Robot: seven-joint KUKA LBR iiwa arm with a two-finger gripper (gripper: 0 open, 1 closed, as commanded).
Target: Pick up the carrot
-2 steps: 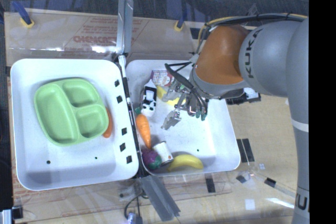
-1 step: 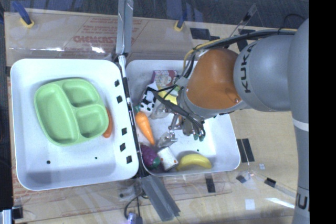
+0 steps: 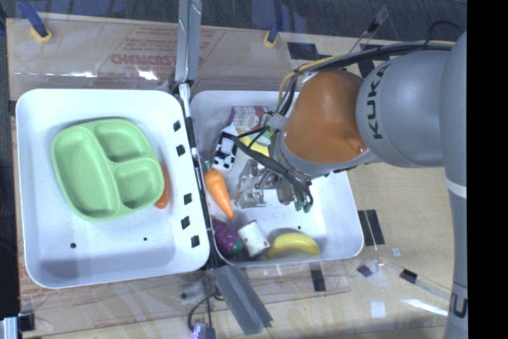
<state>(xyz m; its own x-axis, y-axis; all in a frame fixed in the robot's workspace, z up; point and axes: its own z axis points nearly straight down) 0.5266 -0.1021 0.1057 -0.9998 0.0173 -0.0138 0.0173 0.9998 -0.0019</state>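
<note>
- My pincer (image 3: pixel 258 188) hung low in the right bin (image 3: pixel 343 228), near its middle; I could not tell how wide it stood, and I saw nothing in it.
- The carrot (image 3: pixel 218 192) lay just left of my pincer, close along the bin's left wall, its green end pointing up the picture.
- Below the carrot, a purple fruit (image 3: pixel 225 236), a small cup (image 3: pixel 255 237) and a banana (image 3: pixel 294 244) crowded the near edge.
- Bare white floor stayed open on the right side of this bin.
- In the left bin (image 3: pixel 48 250), a green tray (image 3: pixel 107 167) lay with an orange thing (image 3: pixel 164 190) touching its right rim.
</note>
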